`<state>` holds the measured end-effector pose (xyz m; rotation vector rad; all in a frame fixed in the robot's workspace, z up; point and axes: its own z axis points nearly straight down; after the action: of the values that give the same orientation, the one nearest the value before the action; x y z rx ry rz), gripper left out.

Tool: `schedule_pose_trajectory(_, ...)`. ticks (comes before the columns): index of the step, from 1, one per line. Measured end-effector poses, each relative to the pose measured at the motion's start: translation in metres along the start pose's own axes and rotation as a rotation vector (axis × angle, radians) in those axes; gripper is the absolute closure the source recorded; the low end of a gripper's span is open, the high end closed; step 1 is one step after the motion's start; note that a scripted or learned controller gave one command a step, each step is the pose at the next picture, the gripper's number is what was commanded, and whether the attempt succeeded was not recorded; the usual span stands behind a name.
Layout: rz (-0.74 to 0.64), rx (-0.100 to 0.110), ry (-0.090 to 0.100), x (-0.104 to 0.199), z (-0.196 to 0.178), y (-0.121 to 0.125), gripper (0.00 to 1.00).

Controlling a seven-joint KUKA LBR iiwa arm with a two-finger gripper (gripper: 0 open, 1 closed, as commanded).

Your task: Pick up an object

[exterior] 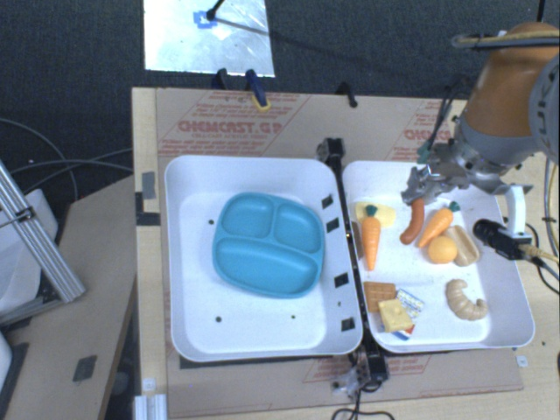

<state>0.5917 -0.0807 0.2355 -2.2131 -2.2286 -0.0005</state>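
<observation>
Jaws (422,187), whether apart or together I cannot tell, hover over the small red-orange plastic sausage (412,221), probably light, stiff and slippery; best pinched across its middle.

Even overhead light, soft shadows, glare on the foil sheet (208,23); slightly grainy, soft focus.

The hand (422,185) hung over the right bin (516,309), just above a sausage (411,221). Beside the sausage lay two carrots, an orange (442,250) and a croissant (465,298).
</observation>
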Motion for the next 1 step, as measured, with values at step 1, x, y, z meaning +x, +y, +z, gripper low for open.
schedule_pose_trajectory(1,0.0,0.0,0.0,0.0219,0.0081,-0.0144,1.0)
